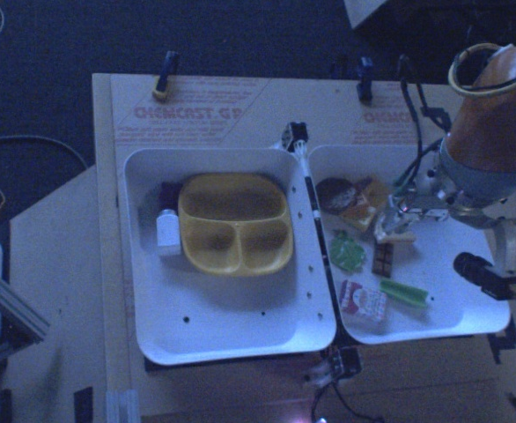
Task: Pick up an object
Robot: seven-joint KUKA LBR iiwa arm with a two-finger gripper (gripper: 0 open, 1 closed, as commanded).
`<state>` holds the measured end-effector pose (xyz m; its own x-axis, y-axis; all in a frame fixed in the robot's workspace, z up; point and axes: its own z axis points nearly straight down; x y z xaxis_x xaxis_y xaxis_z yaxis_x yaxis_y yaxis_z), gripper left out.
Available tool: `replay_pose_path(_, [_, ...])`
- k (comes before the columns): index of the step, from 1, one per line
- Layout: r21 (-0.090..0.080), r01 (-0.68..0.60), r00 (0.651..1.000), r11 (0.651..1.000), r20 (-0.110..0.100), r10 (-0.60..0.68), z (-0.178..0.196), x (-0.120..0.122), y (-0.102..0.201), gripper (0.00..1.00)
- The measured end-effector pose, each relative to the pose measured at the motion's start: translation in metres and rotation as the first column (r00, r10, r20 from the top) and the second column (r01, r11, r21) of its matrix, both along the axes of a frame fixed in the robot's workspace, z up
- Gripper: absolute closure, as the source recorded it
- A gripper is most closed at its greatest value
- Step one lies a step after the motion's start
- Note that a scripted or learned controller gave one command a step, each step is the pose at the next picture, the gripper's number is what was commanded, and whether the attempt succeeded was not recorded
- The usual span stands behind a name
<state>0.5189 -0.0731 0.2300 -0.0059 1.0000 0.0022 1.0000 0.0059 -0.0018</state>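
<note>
From above, the gripper (pixel 397 223) hangs low in the right bin (pixel 469 311) over a pale object (pixel 402 235), among a brown block (pixel 382 259), green stick (pixel 405 292) and red packet (pixel 362 300) (how far the claw gapes, I cannot tell). A yellow tray (pixel 235 223) fills the left bin (pixel 223 324).

One fixed camera looks down slantwise over both bins (pixel 232 342).
</note>
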Motion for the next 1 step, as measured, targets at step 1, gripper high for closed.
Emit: replay_pose_path(1, [0.000,0.000,1.000,1.000,-0.002,0.000,-0.0072,0.0058,0.0479,1.00])
